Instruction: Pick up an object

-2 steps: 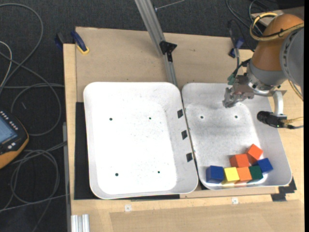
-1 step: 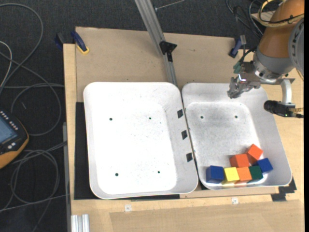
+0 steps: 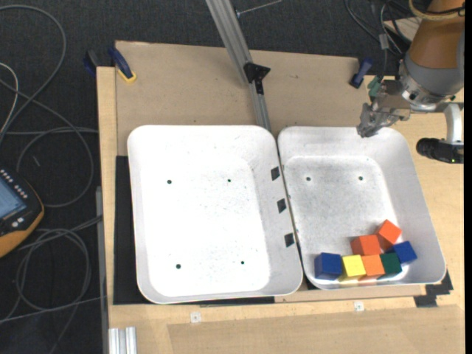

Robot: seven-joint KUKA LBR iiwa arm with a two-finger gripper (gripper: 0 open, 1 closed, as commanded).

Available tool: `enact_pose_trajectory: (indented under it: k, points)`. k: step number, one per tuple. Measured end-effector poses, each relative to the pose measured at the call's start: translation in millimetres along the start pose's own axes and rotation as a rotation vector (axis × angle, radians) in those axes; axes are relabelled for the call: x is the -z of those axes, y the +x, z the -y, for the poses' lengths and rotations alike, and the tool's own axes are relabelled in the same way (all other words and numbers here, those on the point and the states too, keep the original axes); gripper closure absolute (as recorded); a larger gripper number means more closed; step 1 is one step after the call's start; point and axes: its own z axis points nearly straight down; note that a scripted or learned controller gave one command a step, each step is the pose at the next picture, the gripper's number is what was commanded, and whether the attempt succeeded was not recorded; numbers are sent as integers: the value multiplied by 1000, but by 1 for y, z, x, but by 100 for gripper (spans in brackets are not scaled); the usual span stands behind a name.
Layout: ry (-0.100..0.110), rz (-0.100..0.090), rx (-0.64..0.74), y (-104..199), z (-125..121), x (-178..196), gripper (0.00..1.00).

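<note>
I see gripper [image 3: 367, 129] hanging over far rim of right bin [image 3: 413, 161], well apart from blocks. Cannot tell how jaws stand; nothing visible between them. Blocks cluster in near corner of right bin: blue block [image 3: 329, 264], yellow block [image 3: 354, 265], orange block [image 3: 389, 233], others packed touching. I judge them light, rigid, flat-sided, slightly slick. Blue block at cluster's edge has freest sides; I'd pinch it across opposite faces.
</note>
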Motion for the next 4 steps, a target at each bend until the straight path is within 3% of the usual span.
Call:
enact_pose_trajectory:
  k: [4]
  points:
    - [11, -6, 6, 204, 74, 11, 100]
